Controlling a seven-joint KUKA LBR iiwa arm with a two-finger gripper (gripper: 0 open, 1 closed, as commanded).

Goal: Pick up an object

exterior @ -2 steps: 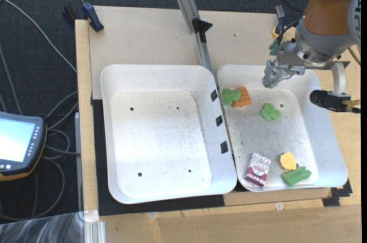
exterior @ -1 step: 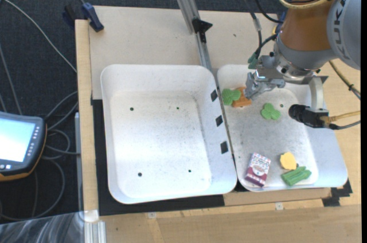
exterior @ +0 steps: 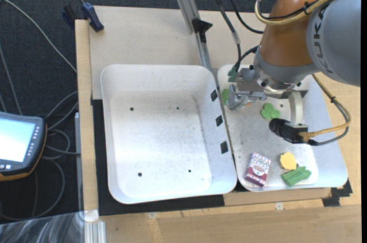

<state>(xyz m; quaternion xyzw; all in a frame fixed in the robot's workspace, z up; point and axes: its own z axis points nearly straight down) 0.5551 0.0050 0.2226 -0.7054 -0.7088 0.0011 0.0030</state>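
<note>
Fingers (exterior: pixel 241 100): state I cannot tell; 1 small pink-and-white carton (exterior: pixel 258 169) lies flat nearby.

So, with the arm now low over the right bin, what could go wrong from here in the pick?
1. The gripper sits close to the wall between the two bins, so it may strike that wall on a further descent.
2. The green piece lies partly under the arm, so the pick could miss or push it aside.
3. The small box, yellow piece and green block cluster at the near rim; a pick there may nudge neighbours.
</note>
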